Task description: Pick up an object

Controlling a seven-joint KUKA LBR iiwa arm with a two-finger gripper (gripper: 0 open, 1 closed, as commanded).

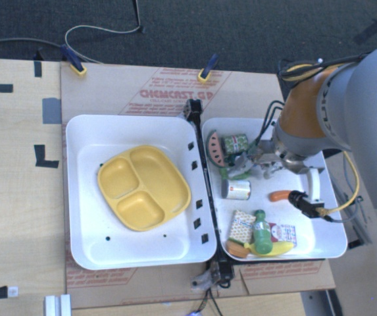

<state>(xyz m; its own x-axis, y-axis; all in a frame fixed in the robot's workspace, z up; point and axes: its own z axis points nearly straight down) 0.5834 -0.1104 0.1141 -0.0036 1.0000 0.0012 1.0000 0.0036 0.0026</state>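
My gripper [251, 162] is low in the right bin [329, 239], in its upper half. It sits just right of a green can [235, 142] and a watermelon slice [214, 149]. A small green item [238, 172] lies right under its tip. Just below that lies a white cylinder [238, 189], with an orange carrot [280, 195] to the right. At the bin's front are a green bottle [262, 234], a checkered packet [241, 225], a pink-and-white carton [285, 232] and a banana [274, 249].
The left bin [89, 242] holds a yellow divided plate [143, 186]. A black divider with clips [200, 176] runs between the bins. The arm's grey body and orange band [306, 110] overhang the right bin's upper right corner. A cable [346, 199] loops by its right wall.
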